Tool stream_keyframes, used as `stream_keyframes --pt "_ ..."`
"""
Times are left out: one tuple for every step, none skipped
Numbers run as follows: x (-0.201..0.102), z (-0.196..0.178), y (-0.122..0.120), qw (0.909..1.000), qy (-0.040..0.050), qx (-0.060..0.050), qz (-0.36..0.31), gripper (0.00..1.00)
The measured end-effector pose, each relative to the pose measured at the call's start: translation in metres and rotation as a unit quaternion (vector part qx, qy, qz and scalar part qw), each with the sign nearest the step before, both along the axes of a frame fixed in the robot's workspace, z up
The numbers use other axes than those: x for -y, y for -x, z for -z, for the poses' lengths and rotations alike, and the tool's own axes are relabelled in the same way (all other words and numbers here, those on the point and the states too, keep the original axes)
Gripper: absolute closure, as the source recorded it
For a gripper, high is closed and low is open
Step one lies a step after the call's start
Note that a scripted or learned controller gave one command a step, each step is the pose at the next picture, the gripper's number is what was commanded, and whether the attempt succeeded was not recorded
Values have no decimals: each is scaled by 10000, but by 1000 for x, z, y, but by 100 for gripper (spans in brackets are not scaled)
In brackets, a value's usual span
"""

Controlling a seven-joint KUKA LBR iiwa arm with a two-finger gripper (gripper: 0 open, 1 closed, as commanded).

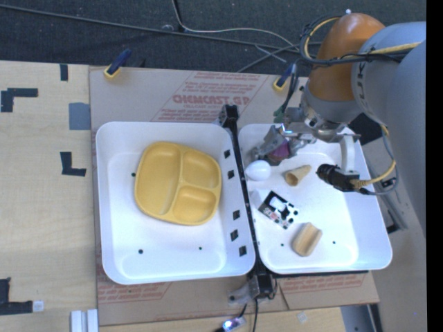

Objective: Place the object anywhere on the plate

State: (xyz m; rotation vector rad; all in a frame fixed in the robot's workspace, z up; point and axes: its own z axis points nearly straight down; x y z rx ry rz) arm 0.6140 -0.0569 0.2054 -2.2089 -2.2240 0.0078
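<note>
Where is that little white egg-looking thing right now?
The white egg lies in the right bin, hard against its left wall, just below the gripper and left of the small cone.

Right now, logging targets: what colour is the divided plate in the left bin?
Yellow; the divided plate shows best in the camera view.

Single fixed camera, mounted above the bench, looking down at a slant; covers two shallow white plastic bins [111,206] side by side; grey arm [387,68] enters from right.
</note>
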Motion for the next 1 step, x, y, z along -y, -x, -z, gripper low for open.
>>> stream_keyframes --pt "-52 6 -1 10000 6 2 3 100"
